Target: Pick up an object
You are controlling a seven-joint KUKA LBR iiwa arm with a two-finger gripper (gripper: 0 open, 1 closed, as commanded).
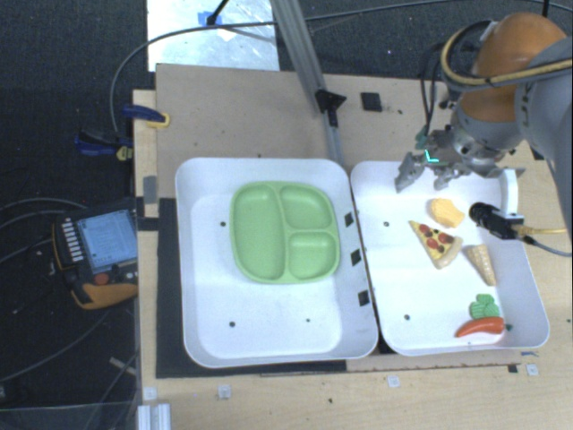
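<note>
- Camera view, arm: the grey arm (528,70) with its orange band enters from the right; its jaws (423,176) hang over the far edge of the right bin (394,267), the two fingers (407,174) spread apart with nothing between them.
- Camera view, nearest item: a yellow rounded toy food piece (446,211) lies in the right bin, near the jaws, just toward the near side and slightly right of them, not touching them.
- Camera view, next item: a toy pizza slice (437,242) lies beyond the yellow piece from the jaws, just beside it.
- Camera view, further items: a pale cone-shaped piece (483,263) lies right of the pizza slice; a toy carrot (482,321) with a green top lies well apart from the jaws, at the bin's near right corner.
- Camera view, other bin: the left bin (206,312), left of the jaws, carries a green divided plate (285,231).
- Camera view, support: both bins rest on the brown worktop (233,106).
</note>
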